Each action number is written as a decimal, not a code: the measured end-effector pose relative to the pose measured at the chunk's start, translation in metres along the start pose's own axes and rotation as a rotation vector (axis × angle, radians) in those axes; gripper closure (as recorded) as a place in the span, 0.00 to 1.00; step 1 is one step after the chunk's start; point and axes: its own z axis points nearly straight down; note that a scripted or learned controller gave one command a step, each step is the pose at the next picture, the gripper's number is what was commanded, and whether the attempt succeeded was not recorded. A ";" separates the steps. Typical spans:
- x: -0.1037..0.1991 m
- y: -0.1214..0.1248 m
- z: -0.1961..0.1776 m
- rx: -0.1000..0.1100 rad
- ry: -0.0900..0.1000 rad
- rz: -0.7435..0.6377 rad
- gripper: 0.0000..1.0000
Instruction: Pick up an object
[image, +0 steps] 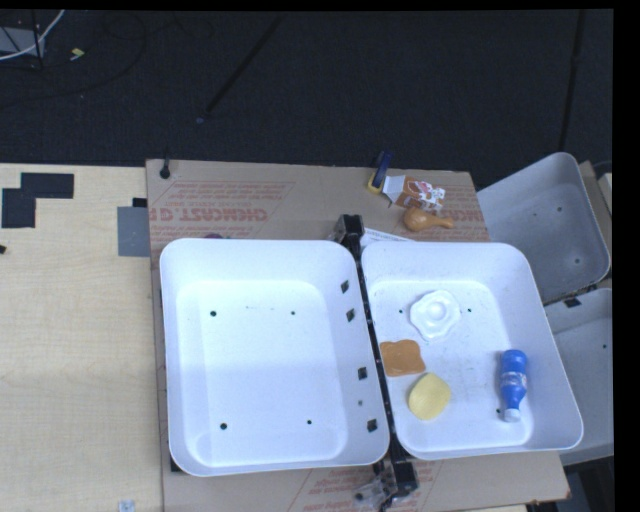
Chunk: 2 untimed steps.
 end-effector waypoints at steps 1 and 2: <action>0.000 0.000 0.000 0.001 0.000 -0.001 0.00; 0.001 0.001 -0.010 0.002 0.001 -0.006 1.00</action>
